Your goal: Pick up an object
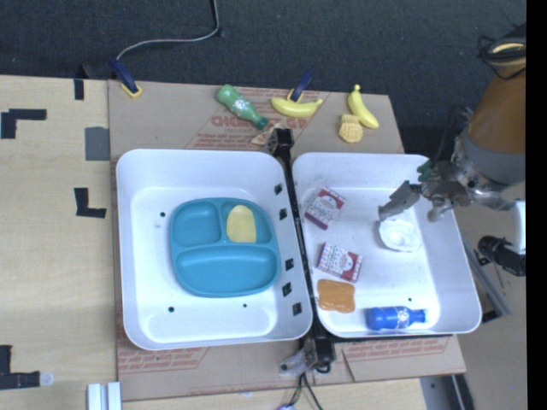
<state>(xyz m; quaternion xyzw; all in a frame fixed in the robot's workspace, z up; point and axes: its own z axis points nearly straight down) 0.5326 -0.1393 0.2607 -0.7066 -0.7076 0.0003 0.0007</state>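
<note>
My gripper hangs over the right side of the right bin, open, fingers spread with nothing between them. A white round object lies just below and left of the fingertips, apart from them. Further left in this bin lie two red-and-white cartons. An orange slab and a blue bottle lie near the front wall.
The left bin holds a blue divided plate with a yellow piece on it. Behind the bins, on cardboard, lie a green bottle, two bananas and a small yellow chunk.
</note>
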